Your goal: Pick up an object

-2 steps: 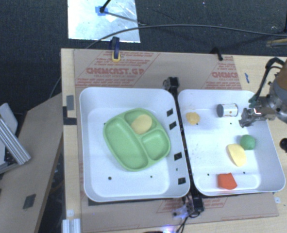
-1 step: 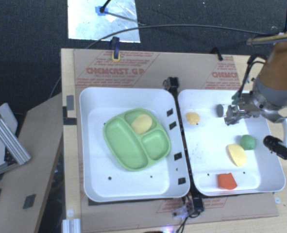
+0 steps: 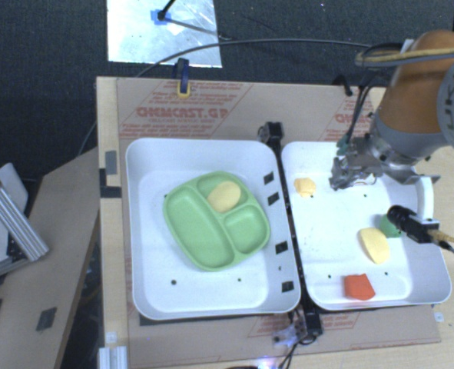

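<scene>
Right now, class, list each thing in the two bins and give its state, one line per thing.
Green divided plate: flat in the left bin.
Yellow piece: resting in the plate's upper compartment.
Small yellow piece: loose in the right bin.
Yellow oval piece: lying loose.
Orange block: lying loose.
Green piece: partly hidden.
Gripper: over the right bin.

High slanted view over both bins [image 3: 134, 206]
</scene>
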Available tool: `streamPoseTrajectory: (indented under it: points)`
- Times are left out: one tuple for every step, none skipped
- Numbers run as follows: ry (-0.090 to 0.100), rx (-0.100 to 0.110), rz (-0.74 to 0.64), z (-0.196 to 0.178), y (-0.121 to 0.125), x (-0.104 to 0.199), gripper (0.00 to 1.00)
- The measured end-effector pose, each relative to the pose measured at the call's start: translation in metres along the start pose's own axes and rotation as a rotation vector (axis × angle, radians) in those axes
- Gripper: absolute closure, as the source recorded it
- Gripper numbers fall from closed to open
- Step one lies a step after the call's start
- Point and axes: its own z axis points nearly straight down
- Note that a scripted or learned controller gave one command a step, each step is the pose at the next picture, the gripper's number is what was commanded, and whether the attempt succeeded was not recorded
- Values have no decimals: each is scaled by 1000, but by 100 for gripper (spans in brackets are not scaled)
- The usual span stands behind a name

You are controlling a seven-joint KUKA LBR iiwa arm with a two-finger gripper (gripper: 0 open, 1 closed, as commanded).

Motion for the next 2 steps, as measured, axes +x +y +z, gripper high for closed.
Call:
streamPoseTrajectory:
  points:
    - [0, 2, 2, 13, 12, 48, 100]
    - [0, 1, 1, 8, 20, 92, 100]
